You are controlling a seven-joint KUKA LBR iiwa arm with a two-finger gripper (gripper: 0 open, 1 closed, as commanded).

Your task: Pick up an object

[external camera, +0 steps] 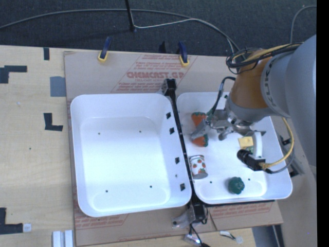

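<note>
Gripper (204,133) time is the step in hand — the grey arm reaches in from the right and hangs low over the right bin (267,192), right by the wall that splits the two bins. How wide the gripper is, I cannot tell, because the wrist and its dark parts hide that spot, and I see nothing clearly held in it. Just under its tip sit two small orange-red toys: one orange toy (198,119) a bit higher up and one red toy (201,140) a bit lower, both close to the wall. The tip looks like it is touching or almost touching them, but I cannot say which. Lower down lies a small can with a picture on it (198,167), near the same wall, and a green lump (236,184) rests near the front edge, well apart from the arm. The left bin (82,189) sits beside it on the desk (31,153). I think the arm is at the grab step — next it needs to close on one toy only, get a firm pinch, and lift straight up without bumping the wall.
</note>
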